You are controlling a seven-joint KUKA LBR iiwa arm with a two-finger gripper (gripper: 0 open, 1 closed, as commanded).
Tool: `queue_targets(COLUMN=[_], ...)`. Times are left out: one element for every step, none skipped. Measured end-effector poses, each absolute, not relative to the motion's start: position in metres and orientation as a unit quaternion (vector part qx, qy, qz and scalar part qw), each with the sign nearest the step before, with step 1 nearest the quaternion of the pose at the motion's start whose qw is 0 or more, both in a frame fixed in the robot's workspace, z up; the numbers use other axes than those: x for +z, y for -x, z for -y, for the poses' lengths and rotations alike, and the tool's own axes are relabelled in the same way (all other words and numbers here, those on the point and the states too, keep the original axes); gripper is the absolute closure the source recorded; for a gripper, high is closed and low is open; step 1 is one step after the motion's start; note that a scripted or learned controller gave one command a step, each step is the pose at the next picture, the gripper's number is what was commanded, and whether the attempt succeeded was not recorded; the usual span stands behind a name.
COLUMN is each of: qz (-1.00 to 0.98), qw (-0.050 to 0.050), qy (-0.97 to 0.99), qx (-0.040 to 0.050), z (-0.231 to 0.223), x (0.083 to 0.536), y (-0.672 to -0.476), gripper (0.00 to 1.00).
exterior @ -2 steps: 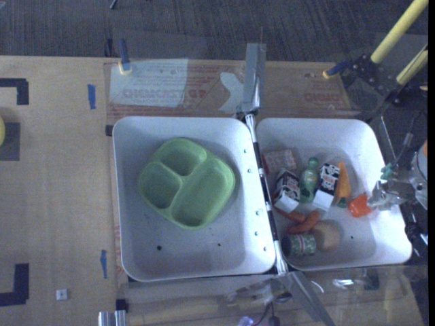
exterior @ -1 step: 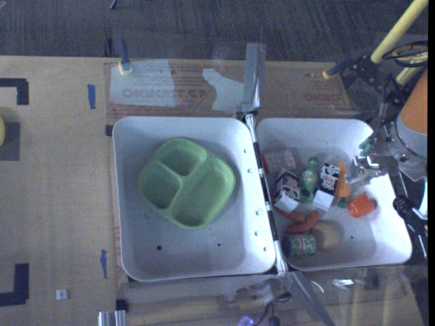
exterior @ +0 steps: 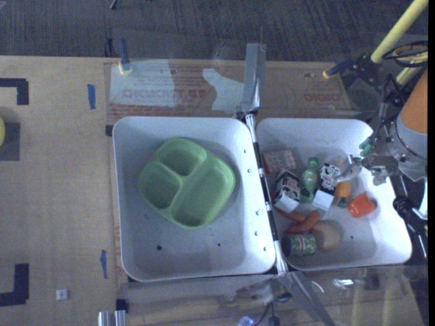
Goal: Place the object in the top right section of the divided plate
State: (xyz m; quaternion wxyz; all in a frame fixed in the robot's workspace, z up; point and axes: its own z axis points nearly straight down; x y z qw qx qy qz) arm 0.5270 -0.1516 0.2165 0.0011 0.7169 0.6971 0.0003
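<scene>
A green divided plate (exterior: 187,182) lies tilted in the left bin (exterior: 136,141), with one large section and two smaller ones, all bare. The right bin (exterior: 387,243) holds several small items: a pinkish box (exterior: 280,160), a green bottle (exterior: 310,180), two black-and-white cartons (exterior: 287,189) (exterior: 328,178), a small orange piece (exterior: 342,190), an orange-red pepper (exterior: 361,206), a carrot-like stick (exterior: 302,221), a brown potato (exterior: 327,235) and a green can (exterior: 300,244). My gripper (exterior: 353,167) hangs low over the right bin's right half, just beside the right carton and above the orange piece.
A metal divider (exterior: 262,182) separates the two bins. The arm and its cables (exterior: 408,141) crowd the right bin's right edge. A clear sheet and a metal post (exterior: 253,80) stand behind the bins. Bare bench (exterior: 54,202) extends to the left.
</scene>
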Motion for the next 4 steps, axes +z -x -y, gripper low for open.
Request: queue_targets(qz=[-0.602, -0.602, -0.607, -0.607], qw=[-0.002, -0.001, 0.000, 0.000], qy=[-0.798, -0.798, -0.795, -0.795], qx=[-0.0010, -0.0009, -0.0004, -0.0006], z=[0.206, 0.206, 0.139, 0.139], x=[0.191, 0.200, 0.299, 0.299], y=[-0.479, -0.480, -0.537, -0.537], gripper=[0.00, 1.00, 1.00, 0.00])
